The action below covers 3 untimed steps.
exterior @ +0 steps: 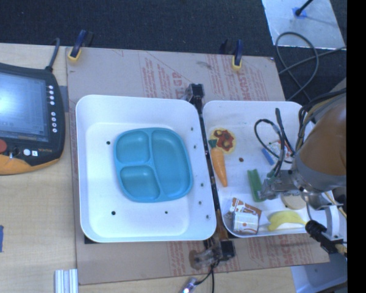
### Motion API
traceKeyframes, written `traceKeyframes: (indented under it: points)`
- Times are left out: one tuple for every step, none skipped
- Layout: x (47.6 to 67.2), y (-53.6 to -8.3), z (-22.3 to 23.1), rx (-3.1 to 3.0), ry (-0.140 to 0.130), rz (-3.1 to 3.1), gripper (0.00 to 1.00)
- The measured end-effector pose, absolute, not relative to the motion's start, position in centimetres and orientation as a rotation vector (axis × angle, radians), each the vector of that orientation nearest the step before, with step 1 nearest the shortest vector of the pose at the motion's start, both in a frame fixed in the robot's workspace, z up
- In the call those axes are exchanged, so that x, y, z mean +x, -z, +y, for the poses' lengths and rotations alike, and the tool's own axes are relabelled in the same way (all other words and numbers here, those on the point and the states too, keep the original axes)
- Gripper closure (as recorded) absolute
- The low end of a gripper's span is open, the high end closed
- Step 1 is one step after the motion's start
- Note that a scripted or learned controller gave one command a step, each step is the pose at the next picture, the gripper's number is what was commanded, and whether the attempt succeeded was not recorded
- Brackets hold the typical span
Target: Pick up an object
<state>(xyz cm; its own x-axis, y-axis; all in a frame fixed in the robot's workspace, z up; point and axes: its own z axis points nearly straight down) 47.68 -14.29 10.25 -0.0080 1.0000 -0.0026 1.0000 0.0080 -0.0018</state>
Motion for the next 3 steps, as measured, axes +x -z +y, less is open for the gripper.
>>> traceKeyframes:
  points:
    - [47.7, -10.2, -14.3, 2.212, 0.005, 2.229, 0.00]
    - [49.7, -9.1, -11.4, 2.214, 0.004, 2.230, 0.00]
    - [49.7, -10.1, -11.6, 2.209, 0.007, 2.233, 1.00]
